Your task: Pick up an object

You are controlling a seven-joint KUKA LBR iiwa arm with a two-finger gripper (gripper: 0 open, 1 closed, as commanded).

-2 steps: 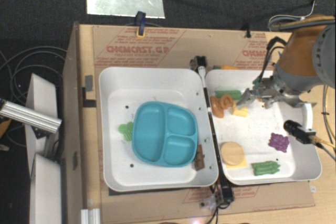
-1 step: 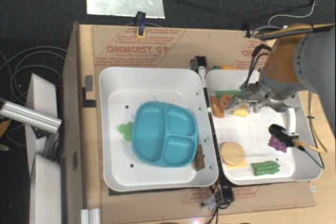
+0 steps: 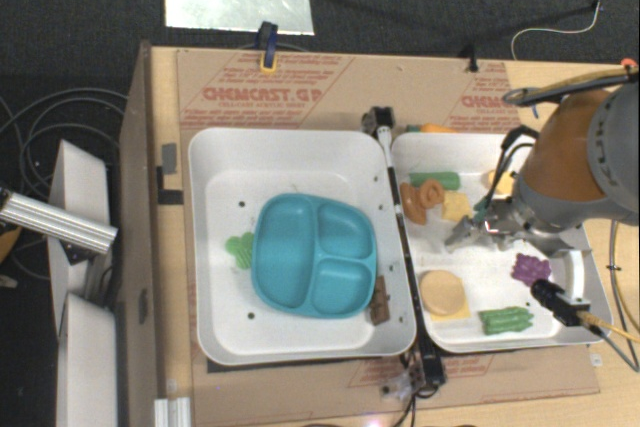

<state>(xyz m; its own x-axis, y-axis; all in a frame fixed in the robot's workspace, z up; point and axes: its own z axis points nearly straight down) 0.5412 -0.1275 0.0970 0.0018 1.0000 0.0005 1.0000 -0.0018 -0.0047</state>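
My gripper (image 3: 470,231) hangs over the middle of the right bin (image 3: 440,335), its fingers spread open with nothing between them. Just to its upper left lie a yellow piece (image 3: 456,206), an orange-brown toy (image 3: 420,197) and a green piece (image 3: 438,179). Toward the bin's front sit a round tan cookie-like piece (image 3: 443,293) and a green toy (image 3: 506,319). Purple grapes (image 3: 530,267) rest at the right, below the arm.
The left bin (image 3: 215,175) holds a blue divided plate (image 3: 314,253), a small green item (image 3: 239,247) at the plate's left and a brown piece (image 3: 380,300) by the divider. The arm's grey body (image 3: 570,165) covers the right bin's far right side.
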